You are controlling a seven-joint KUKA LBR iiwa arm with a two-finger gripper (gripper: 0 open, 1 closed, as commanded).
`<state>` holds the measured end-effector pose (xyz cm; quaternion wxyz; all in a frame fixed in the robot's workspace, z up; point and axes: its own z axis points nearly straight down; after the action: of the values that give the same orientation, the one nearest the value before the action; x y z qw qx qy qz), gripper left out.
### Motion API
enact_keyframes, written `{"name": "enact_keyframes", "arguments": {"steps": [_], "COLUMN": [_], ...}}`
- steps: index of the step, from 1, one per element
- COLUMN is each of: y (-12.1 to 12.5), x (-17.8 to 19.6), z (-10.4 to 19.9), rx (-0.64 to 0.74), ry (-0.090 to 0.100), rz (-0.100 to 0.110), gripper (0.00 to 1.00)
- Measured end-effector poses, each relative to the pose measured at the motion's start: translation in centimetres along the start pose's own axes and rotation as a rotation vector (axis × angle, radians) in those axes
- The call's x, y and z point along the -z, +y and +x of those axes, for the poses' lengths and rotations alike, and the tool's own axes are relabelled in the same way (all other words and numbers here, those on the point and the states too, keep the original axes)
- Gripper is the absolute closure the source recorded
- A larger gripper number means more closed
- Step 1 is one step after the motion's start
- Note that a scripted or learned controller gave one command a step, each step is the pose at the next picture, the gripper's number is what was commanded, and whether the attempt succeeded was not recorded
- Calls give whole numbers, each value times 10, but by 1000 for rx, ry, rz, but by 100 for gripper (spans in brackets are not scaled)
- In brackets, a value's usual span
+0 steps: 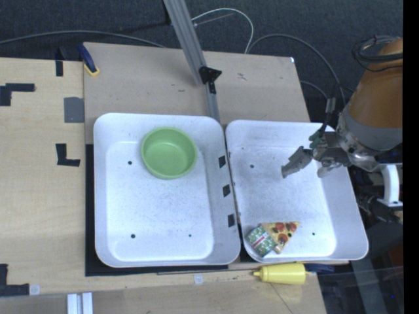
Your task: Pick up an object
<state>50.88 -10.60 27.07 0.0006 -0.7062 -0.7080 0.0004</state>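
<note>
- table (144, 77): carries two white bins side by side. The arm (380, 103) enters from the side, and the hand (308, 162) hangs over the right bin (275, 195), near its far wall. Risk: a blind descent here just taps bare bin floor, because nothing lies under the hand.
- left bin (111, 195): holds the green bowl (169, 152), well off to the side of the hand, across the shared bin walls. Risk: going for it means crossing that ridge; if carried low, the hand clips the rim.
- Green bowl itself: wide, round and smooth. My guess is a two-finger pinch only works on the rim, and a centred grab would close on air.
- snack packet (270, 235): nearest candidate, in the right bin's near corner, well below the hand and tight against the bin wall. Risk: flat, thin and slippery; fingers likely skid over it or jam on the wall.
- yellow bottle (283, 274): lies on the table just outside the bin, beyond the packet. Probably out of the work area.
- Hand state: fingers look spread apart with nothing between them, though it's small and slightly blurred.
</note>
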Motion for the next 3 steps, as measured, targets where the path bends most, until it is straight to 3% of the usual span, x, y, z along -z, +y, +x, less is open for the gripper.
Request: {"name": "enact_keyframes", "arguments": {"steps": [1,3], "y": [0,-1], "x": [0,-127], "z": [0,2], "rx": [0,-2], "ry": [0,1], "rz": [0,7], "gripper": [0,0]}}
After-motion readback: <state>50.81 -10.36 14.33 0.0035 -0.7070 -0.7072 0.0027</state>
